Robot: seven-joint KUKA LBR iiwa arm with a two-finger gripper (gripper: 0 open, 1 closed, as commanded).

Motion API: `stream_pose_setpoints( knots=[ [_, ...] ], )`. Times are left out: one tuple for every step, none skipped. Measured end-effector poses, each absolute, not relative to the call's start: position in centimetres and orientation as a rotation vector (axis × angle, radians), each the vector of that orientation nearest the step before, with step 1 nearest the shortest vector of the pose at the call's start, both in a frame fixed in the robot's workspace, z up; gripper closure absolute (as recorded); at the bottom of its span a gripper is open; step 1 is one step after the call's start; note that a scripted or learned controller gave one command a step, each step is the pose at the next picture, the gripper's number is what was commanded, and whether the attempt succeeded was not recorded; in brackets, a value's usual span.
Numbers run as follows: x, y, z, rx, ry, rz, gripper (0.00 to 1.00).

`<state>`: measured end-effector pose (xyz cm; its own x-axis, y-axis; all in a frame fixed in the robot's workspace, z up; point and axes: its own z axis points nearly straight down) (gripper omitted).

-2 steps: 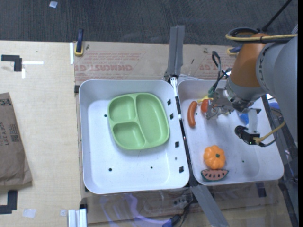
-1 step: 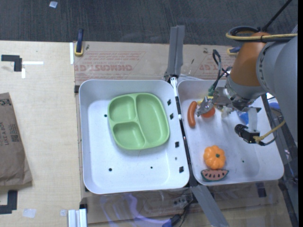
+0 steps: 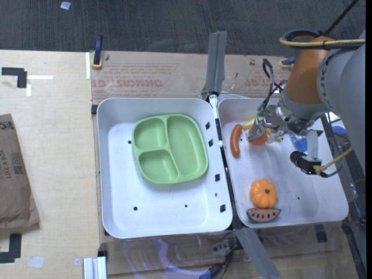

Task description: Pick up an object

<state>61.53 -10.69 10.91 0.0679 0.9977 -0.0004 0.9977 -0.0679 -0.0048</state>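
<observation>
Arm hanging over the right bin, toys scattered underneath

So the gripper is down in the upper part of the right bin, sitting right on top of something small and red-orange with a bit of yellow next to it, and honestly I cannot tell what it is or whether the tool is spread, closed, or pinching it, since the wrist and cables hide that part. Just to its left there's a hot dog lying along the bin wall, not touching the tool. Lower down sits an orange pumpkin, and a watermelon slice is just below it by the front rim. Something blue peeks out under the wrist. The left bin holds a green divided plate.
</observation>
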Motion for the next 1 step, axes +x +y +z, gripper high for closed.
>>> stream_pose_setpoints(
  knots=[
    [65.90, -4.20, 19.19, -2.161, -2.282, 0.002, 1.00]
  ],
)
